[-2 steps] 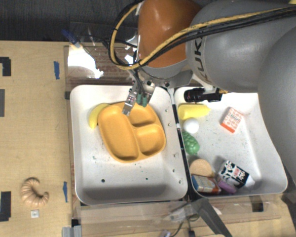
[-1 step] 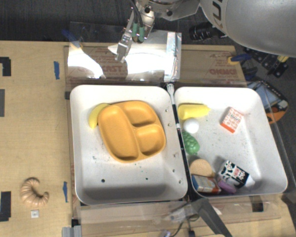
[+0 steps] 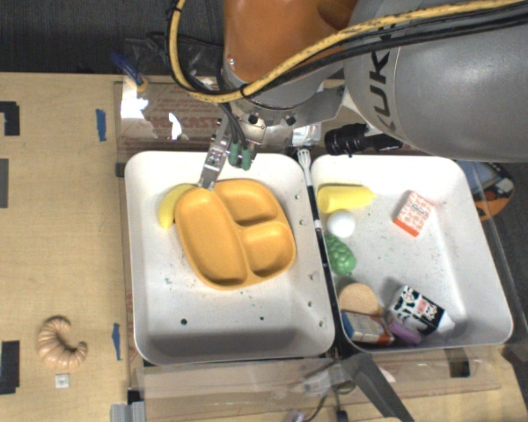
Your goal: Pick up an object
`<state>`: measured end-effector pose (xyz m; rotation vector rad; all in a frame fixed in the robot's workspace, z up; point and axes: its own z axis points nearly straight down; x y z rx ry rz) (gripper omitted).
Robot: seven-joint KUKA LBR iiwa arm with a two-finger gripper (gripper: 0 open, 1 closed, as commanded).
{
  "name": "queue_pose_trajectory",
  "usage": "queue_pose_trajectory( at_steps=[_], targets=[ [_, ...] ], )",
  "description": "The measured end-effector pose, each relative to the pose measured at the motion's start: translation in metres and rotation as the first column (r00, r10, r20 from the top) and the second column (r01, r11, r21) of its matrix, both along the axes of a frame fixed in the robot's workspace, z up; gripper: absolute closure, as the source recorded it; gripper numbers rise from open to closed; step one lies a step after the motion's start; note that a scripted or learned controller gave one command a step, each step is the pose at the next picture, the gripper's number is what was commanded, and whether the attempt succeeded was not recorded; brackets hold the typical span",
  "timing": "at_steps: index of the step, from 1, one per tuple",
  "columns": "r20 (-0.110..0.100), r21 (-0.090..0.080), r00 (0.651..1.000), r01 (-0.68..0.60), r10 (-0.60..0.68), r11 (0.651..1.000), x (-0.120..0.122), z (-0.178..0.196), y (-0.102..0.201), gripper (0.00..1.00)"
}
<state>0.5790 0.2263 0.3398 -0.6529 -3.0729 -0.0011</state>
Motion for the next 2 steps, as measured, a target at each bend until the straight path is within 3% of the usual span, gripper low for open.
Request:
queue_pose_trajectory(
  at_steps=[1, 2],
  targets=[
    [-0.001, 0.0, 0.999, 0.043, -0.043, 0.999, -0.046, -0.051, 0.0, 1.0],
    [-0.001, -0.002, 0.899, 0.437, -0.437, 0.899, -0.062, -0.053, -0.038, 1.0]
  ],
)
